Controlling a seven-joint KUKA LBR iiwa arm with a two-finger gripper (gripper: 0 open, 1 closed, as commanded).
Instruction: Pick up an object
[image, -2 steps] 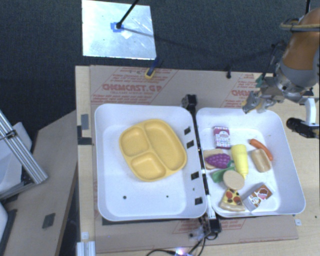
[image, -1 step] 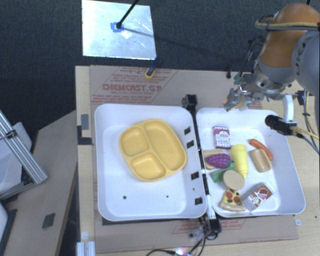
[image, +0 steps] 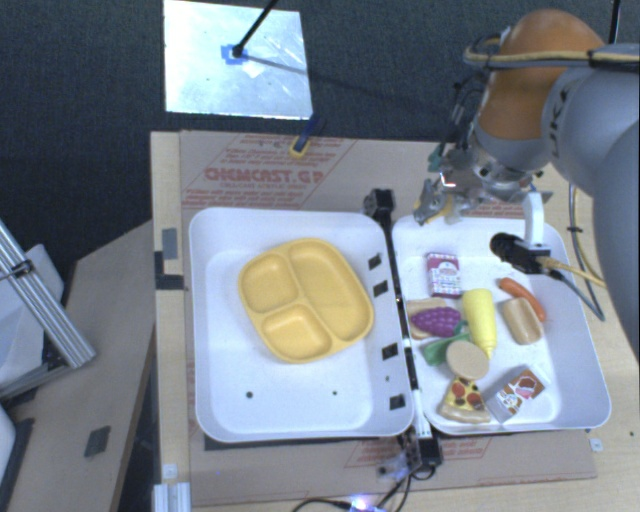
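Step in hand: approach. Nothing is grasped yet.

The grey arm with its orange band (image: 530, 60) reaches in over the far edge of the right shallow white plastic bin (image: 590, 385). The end effector (image: 447, 205) hangs at that bin's far-left corner, just above the rim. Whether it is apart or together cannot be told; metal parts and cabling crowd the tip. Nothing visible lies in it.

All candidate objects lie in the right bin, nearer the camera than the end effector:
- small pink-and-white carton (image: 443, 273), closest to the end effector, lying flat
- purple toy grape bunch (image: 436, 321), just nearside of the carton
- yellow toy corn-shaped piece (image: 480, 317), touching or just beside the grapes
- tan toy bread roll (image: 521, 320) with an orange toy carrot (image: 522, 294) at its far side
- round tan toy disc (image: 467, 359), a green piece tucked at its left
- toy pizza slice (image: 463, 398) and a grey-and-red packet (image: 515, 391), near the bin's front edge

A black cylindrical fitting (image: 518, 250) sits off the arm, over the bin's far-right part.

The left white bin (image: 215, 400) carries a yellow three-compartment plastic tray (image: 303, 298). Both bins rest on a cardboard-covered desk (image: 265, 170).

Judgement on next move: the carton looks the easiest target, nearest and apart from the cluster. It calls for a short travel toward the camera, centring over the carton, then a straight descent before closing. The grape, corn and disc group is packed tight, so a pick there risks nudging neighbours.
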